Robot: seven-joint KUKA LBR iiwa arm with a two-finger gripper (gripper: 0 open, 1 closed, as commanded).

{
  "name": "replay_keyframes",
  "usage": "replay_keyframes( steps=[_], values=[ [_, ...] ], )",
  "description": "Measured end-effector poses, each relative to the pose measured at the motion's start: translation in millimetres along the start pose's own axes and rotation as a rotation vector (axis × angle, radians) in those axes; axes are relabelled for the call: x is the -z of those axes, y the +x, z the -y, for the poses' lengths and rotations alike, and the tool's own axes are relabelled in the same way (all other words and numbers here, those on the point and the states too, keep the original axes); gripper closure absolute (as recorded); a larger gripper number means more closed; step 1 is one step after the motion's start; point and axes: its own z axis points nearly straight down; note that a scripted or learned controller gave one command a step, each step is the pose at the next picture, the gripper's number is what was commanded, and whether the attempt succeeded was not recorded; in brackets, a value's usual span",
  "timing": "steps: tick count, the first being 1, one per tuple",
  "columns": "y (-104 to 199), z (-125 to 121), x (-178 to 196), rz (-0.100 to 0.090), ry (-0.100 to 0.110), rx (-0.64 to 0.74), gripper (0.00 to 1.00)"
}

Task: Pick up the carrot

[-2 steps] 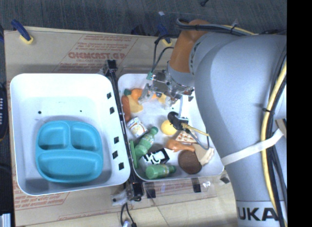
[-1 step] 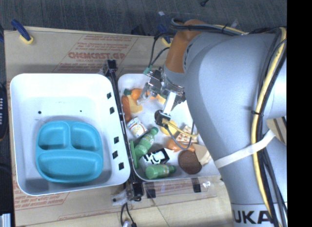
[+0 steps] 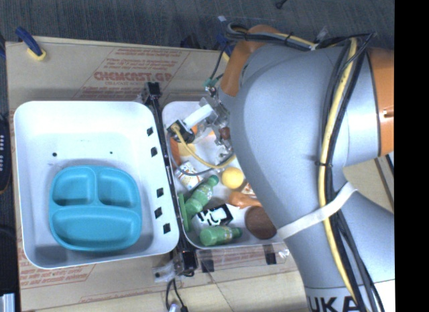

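Observation:
The carrot (image 3: 242, 200) appears as an orange, elongated thing in the right bin (image 3: 175, 112), just below a yellow lemon (image 3: 232, 178). Its right end is hidden under the arm. My gripper (image 3: 220, 137) hangs low over the upper middle of that bin, above and to the left of the carrot and apart from it. The big grey arm covers the bin's right half. I see nothing held in the gripper.
Around the carrot lie a green bottle (image 3: 202, 196), a second green thing (image 3: 218, 235), a brown ball (image 3: 259, 223), a black-and-white card (image 3: 216, 215) and an orange piece (image 3: 175, 149) by the left wall. The left bin (image 3: 40, 119) holds a blue divided tray (image 3: 96, 207).

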Motion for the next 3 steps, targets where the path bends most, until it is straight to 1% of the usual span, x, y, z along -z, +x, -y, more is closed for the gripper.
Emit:
replay_keyframes(
  steps=[1,2,3],
  values=[
    [-17,-9,-2,-0.026,-0.025,-0.047,0.00],
    [-38,-70,1,-0.024,-0.021,0.050,0.00],
    [-35,-68,11,-0.028,-0.027,0.067,1.00]
  ],
)
